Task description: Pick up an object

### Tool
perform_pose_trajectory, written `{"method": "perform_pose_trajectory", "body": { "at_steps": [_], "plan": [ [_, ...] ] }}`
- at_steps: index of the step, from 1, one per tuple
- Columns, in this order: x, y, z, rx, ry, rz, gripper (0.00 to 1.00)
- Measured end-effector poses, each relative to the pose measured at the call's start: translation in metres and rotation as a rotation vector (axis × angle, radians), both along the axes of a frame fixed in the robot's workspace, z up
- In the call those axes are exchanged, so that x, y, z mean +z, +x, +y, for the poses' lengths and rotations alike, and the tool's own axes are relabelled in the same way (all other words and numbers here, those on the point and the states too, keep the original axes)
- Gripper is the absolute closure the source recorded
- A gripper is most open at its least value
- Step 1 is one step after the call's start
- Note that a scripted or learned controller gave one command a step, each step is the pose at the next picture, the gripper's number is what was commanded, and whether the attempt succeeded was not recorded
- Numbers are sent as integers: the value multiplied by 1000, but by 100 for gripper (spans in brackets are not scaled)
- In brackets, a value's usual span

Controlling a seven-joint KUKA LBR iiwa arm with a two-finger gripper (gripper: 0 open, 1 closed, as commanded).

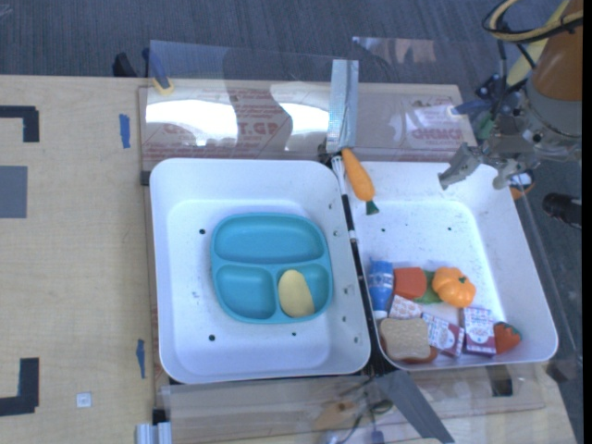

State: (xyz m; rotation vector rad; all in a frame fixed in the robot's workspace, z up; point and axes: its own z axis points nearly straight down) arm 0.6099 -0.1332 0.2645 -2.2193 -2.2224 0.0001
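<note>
My gripper hangs over the far right corner of the right bin, open, with nothing between its fingers. Toy food is clustered at that bin's near edge: a blue can, a red-orange block, an orange pumpkin, a bread slice, two small cartons and a red piece. An orange carrot lies on the rim between the bins. The left bin holds a blue divided plate with a yellow lemon-like piece in its near right compartment.
Clear plastic panels stand behind both bins, with a metal post between them. Yellow and black cables loop above the arm at top right. The wooden bench stretches to the left.
</note>
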Motion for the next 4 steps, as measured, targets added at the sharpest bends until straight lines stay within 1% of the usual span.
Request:
{"method": "perform_pose_trajectory", "body": {
  "at_steps": [1,2,3,4],
  "plan": [
    [11,1,0,2,0,-4,100],
    [10,1,0,2,0,-3,0],
    [-144,-30,12,-59,1,11,0],
    [-174,-122,-3,-5,-8,-18,0]
  ]
}}
